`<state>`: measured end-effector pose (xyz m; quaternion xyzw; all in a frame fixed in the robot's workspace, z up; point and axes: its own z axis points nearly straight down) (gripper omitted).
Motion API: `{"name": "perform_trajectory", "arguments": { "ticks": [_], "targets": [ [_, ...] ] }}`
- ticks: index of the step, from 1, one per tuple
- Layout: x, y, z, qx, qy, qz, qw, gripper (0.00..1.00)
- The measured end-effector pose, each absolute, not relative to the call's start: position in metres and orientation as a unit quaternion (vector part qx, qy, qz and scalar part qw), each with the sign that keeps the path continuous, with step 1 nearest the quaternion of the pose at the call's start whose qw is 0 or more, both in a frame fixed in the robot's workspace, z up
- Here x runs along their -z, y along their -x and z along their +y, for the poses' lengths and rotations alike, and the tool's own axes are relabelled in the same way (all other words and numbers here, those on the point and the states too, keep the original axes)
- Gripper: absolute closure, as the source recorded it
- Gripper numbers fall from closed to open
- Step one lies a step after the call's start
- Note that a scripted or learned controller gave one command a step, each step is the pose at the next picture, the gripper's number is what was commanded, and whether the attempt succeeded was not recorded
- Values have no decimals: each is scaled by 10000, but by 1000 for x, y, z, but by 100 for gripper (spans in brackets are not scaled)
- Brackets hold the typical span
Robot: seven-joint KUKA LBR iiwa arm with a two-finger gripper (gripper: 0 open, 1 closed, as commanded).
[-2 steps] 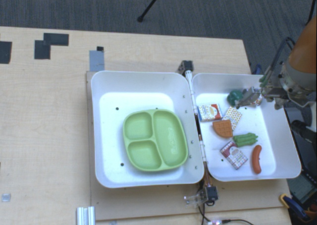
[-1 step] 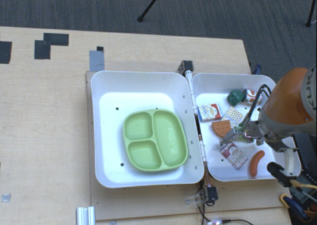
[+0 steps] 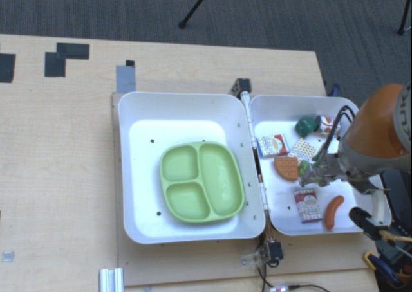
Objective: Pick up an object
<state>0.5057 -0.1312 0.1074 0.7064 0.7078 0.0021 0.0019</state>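
Two shallow white bins sit side by side on a pale wooden bench, touching along their inner rims. Largest of them, the left bin holds a light green plate with three compartments, lying flat near the middle and tilted a little against the bin's edges. All three compartments look bare.

Next, the right bin carries the small things and the arm. That arm, grey with an orange band, comes in from the right and bends down over the bin's middle. Its gripper hangs low among the objects, just above a small red and white carton; whether the fingers are spread or pressed together cannot be told from this angle, and nothing is clearly seen between them.

Among the objects, the small red and white carton lies near the front wall, with a red sausage just beside it on the right. Another red and white packet lies near the inner rim, an orange cookie just below it, and a patterned white packet between them and the gripper. Farther back sits a dark green toy
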Motion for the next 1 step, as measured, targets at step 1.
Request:
{"name": "perform_trajectory", "arguments": {
  "ticks": [1],
  "targets": [
    [-185, -488, -61, -17, -7054, 7088, 12, 100]
  ]
}}
